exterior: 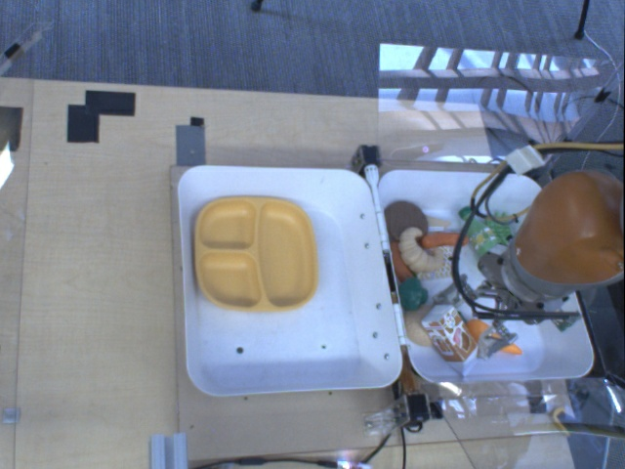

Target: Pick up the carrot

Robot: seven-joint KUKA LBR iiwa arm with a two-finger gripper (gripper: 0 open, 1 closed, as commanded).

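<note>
- You see the arm (571,233) over the right bin (576,364); I cannot tell how its jaws stand
- Your carrot (441,239) lies in that bin's upper part, beside a brown toy (401,216)
- A yellow plate (256,252) sits in the left bin (293,360)

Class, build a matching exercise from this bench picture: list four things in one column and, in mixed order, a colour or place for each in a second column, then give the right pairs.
Things
1. divided plate
2. carrot
3. arm
4. left bin

Colour or place
A. lies in the right bin
B. white, holds the plate
C. yellow, three compartments
D. orange band, hangs over the right bin

Pairs: 1-C, 2-A, 3-D, 4-B
</note>
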